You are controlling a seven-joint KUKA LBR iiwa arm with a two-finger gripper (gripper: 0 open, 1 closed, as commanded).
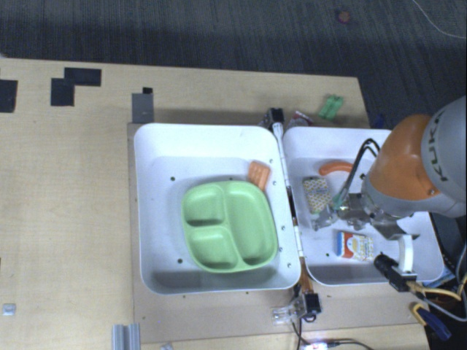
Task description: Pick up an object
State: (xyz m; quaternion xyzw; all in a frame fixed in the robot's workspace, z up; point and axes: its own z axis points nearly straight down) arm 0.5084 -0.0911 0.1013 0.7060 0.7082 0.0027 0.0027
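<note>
**A:** Nearest entry?

**B:** Small carton (354, 246), white with blue and red print. Flat on the floor of the right bin (321, 275), towards the front wall.

**A:** Next back?

**B:** Green divided plate (230, 224), middle of the left bin (157, 195), well apart from the arm.

**A:** And the gripper?

**B:** Gripper (337, 210), low over the middle of the right bin, between the small carton and a patterned packet (316, 193). Close beside both. Touching either: cannot tell. Width of opening: cannot tell, hidden under the wrist. Nothing seen in its grasp.

**A:** Further back?

**B:** Small orange block (258, 173), just beside the plate's far corner. Orange sausage-shaped piece (336, 168), near the rear wall of the right bin. Past both bins, on the bench (73, 195): green item (330, 108), too small to name.

**A:** Step in hand?

**B:** Judged as the approach, down among the right bin's contents. Nothing lifted yet, so the task barely begun.

**A:** Requirements for the next move?

**B:** Settle on one target, probably the packet or the carton, as the closest. Centre over it, not between the two. Close fully around it, then lift straight up, clear of the bin wall. Risk with either choice: flat and thin, so likely to slip out.
</note>
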